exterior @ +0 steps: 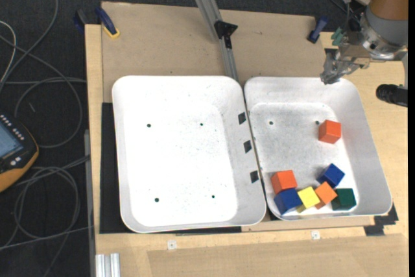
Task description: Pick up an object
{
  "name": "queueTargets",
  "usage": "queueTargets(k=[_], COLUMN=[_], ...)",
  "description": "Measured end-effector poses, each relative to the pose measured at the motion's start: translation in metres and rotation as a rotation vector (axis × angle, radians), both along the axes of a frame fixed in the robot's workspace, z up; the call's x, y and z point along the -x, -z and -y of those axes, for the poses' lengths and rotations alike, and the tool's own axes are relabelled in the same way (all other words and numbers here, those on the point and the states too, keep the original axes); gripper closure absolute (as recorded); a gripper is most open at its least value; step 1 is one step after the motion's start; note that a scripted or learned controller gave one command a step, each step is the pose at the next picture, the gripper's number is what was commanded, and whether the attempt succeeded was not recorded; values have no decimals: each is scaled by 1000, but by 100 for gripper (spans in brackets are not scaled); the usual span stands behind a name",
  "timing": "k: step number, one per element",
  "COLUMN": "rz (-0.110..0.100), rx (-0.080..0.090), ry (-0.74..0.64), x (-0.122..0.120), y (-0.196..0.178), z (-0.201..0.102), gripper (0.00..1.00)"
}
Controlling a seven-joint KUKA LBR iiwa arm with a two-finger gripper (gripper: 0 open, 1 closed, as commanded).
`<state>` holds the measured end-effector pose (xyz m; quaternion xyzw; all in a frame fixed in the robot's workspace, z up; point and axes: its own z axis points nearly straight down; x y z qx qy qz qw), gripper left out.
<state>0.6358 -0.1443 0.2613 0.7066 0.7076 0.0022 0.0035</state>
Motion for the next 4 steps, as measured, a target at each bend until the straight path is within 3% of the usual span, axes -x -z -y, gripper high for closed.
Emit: queueTargets(k=[2,4], rz=[-9,-12], rx=[-5,-5], ry=[-5,-6], x=[23,64], y=[3,5], z=[-103,-209], gripper=[100,100])
